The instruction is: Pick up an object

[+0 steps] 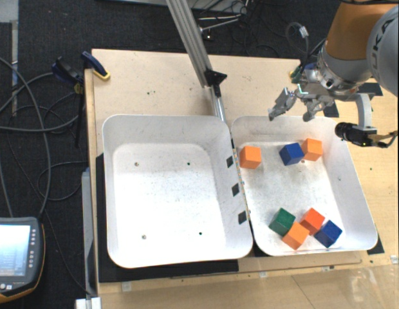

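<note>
No writing I can read. Tool [296,106] open, holding nothing, above right bin [354,192]; blocks: three orange, two blue, one green [282,221].

1. The arm [363,24] comes into the camera view at the upper right corner, a thick grey body with a broad orange band just above the wrist.
2. Below the band the wrist [334,76] narrows into a grey metal section, tilted down and to the left.
3. The gripper [296,107] hangs from the wrist, its two fingers pointing down and leftward.
4. The fingers [280,108] stand spread apart, with a clear gap and nothing between them.
5. A black fitting [355,132] juts out to the right of the wrist, lower than the gripper's base.
</note>
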Controlling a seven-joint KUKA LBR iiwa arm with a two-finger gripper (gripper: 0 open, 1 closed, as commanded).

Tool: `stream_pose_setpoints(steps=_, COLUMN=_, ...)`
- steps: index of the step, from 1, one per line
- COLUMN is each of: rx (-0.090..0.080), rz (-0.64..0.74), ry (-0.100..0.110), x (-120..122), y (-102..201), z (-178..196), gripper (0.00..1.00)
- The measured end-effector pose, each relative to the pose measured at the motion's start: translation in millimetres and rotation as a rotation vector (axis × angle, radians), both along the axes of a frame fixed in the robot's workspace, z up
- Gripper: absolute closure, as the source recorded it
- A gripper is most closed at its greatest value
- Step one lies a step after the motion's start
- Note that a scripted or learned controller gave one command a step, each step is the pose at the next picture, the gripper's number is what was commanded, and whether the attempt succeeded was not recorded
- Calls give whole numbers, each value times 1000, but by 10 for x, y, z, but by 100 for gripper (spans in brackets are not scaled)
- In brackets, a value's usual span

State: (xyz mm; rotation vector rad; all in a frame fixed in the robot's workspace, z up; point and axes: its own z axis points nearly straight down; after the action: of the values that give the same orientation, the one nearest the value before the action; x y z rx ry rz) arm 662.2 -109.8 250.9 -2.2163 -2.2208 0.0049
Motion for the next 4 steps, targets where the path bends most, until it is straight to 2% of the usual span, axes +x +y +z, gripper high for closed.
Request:
stream_pose_setpoints(steps=1, rx=-1, rz=1, ry=-3, x=3, y=-1, z=24, gripper=0)
stream_pose_setpoints(steps=2, rx=-1, rz=0, ry=2, x=13, y=28, z=-618, gripper=0)
stream_pose_setpoints(steps=3, rx=0, rz=2, ry=0, x=25, y=69, z=-1057, gripper=0)
stream_pose_setpoints(steps=4, rx=-1, rz=-1, ry=-7, x=32, y=67, z=-1328, gripper=0)
